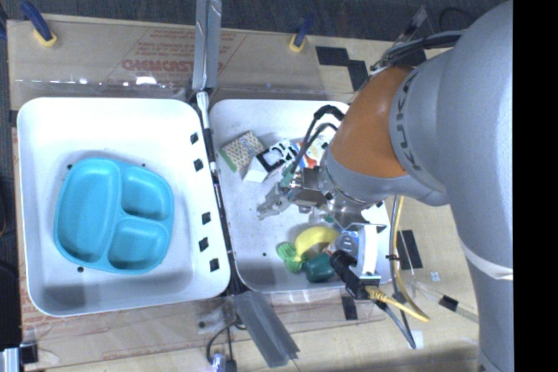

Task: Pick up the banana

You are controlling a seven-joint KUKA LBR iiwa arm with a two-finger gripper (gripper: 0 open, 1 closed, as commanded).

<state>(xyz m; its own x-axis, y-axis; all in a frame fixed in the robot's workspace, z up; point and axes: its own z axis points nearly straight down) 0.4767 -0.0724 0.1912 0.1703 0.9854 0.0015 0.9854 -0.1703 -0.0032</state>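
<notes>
Gripper (277, 198) sits mid-frame in the right bin (261, 113), metal fingers slightly apart w/ nothing between them. Banana (314, 240) – smooth, curved, yellow – lies lower right of it near the bin's bottom edge, touching a green item (290, 255) and a dark teal one (319, 269). Left bin (35, 187) holds a glossy blue divided tray (113, 213) – open white floor around it.
</notes>
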